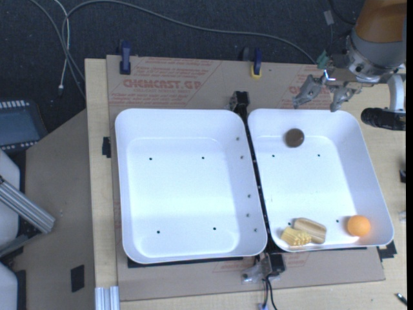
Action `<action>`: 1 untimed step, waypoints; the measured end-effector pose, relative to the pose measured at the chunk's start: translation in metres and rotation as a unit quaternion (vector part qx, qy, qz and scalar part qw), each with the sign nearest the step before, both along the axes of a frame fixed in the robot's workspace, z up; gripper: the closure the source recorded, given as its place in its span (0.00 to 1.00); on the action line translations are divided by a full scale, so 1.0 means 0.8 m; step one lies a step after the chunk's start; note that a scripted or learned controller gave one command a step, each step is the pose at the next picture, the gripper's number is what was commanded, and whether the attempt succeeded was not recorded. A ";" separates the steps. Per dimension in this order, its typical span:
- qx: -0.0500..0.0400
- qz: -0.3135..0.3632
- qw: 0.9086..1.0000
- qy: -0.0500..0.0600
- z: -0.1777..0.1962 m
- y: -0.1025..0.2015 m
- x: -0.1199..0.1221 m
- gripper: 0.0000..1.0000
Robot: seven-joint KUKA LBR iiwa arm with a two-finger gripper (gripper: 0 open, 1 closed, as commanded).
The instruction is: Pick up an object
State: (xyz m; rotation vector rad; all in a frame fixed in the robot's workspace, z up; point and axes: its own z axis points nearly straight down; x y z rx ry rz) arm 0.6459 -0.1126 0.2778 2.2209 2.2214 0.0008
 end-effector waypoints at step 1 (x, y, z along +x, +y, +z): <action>0.001 -0.001 1.000 0.007 -0.191 -0.054 0.023 0.00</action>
